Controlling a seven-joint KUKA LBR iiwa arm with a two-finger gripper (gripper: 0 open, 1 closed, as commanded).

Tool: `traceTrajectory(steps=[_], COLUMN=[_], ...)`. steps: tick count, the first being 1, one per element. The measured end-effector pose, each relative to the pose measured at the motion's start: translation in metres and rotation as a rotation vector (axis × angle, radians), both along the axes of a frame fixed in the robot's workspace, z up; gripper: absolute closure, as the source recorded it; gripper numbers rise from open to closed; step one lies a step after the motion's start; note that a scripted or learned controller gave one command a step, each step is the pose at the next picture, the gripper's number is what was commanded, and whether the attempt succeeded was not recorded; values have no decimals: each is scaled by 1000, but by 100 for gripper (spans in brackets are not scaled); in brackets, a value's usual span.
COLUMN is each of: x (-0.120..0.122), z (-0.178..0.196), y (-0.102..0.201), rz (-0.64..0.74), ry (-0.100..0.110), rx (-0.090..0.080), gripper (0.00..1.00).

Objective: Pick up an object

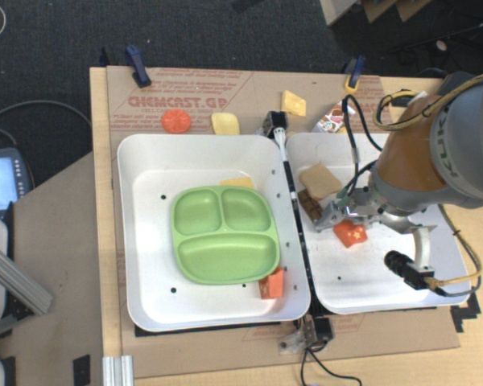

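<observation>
Your arm [435, 155] was low over the right bin [435, 292], wrist tipped down, with the pincer [344, 213] right above a small red-orange block [350, 233] on the bin floor; whether the block sat between the tips or just beside them, you could not tell from this angle, nor whether the pincer was spread or pressed together. So I judged the pick as mid-attempt at best: the reach was made, nothing was visibly lifted, and the close and the raise were both left to do. Just behind the pincer lay a tan block [319, 179] and a darker brown piece [310, 203], both near the divider, close enough to get nudged. Over in the left bin [137, 240] you had a green divided plate [224, 236] with a yellow piece [237, 182] peeking from behind it and an orange block [273, 284] touching its near corner. The worktop [105, 296] was brown board, clamped at the far edge, with a red disc [175, 121], two yellow bits [224, 123] and a small packet [331, 121] loose behind the bins. Dark carpet ran around it, and cables trailed off the arm across the right bin
</observation>
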State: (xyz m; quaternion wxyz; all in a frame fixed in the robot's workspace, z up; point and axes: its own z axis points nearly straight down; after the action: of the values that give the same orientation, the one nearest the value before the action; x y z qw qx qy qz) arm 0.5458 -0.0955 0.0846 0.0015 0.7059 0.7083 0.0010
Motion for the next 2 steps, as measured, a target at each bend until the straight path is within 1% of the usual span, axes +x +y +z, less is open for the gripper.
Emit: traceTrajectory(steps=[1,2], x=[-1,-1], z=[10,10], y=[-2,-2], rz=[-4,-4], ry=[-2,-1], rx=[-2,-1], gripper=[100,0])
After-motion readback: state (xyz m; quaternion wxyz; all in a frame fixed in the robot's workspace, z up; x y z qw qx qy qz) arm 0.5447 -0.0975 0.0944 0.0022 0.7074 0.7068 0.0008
